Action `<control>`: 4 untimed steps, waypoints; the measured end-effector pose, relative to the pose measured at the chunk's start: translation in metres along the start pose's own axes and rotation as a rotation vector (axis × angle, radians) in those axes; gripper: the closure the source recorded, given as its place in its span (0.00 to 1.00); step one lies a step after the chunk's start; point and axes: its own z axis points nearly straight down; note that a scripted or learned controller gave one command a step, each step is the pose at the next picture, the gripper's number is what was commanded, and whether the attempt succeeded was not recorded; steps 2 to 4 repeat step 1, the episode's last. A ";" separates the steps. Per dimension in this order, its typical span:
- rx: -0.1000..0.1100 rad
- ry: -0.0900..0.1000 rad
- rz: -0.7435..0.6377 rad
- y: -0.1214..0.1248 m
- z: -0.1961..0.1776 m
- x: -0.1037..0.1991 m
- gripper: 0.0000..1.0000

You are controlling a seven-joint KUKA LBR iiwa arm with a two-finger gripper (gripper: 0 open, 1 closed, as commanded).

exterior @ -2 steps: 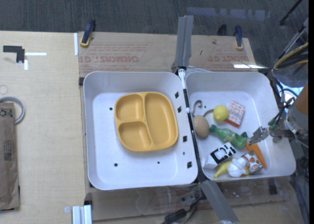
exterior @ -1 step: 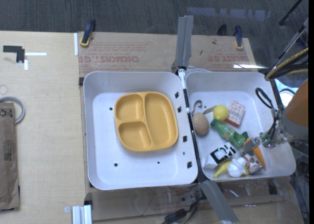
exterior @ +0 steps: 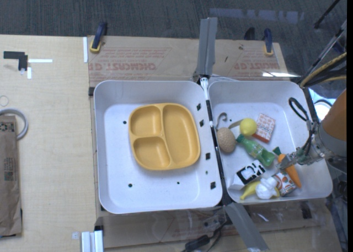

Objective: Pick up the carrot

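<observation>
Two bins: in the right bin [exterior: 270, 94], near front wall, we see the carrot [exterior: 292, 173] lying beside a white-orange packet [exterior: 282, 185]. Gripper [exterior: 300, 156] sits just above carrot's far end; can't tell its state. Farther back: green bottle [exterior: 255, 149], lemon [exterior: 248, 127]. Left bin [exterior: 110, 151] w/ yellow tray [exterior: 164, 135].

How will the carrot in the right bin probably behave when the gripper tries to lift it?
The carrot looks like a smooth, tapered toy, so it is probably stiff and light but may slip from a pinch. Its rounded body could roll if nudged. It lies close to the gripper and beside a small packet, which may shift along with it.
</observation>
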 end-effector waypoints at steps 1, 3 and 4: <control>0.002 -0.001 0.096 0.095 -0.114 0.001 1.00; 0.002 -0.001 0.096 0.095 -0.114 0.001 1.00; 0.002 -0.001 0.096 0.095 -0.114 0.001 1.00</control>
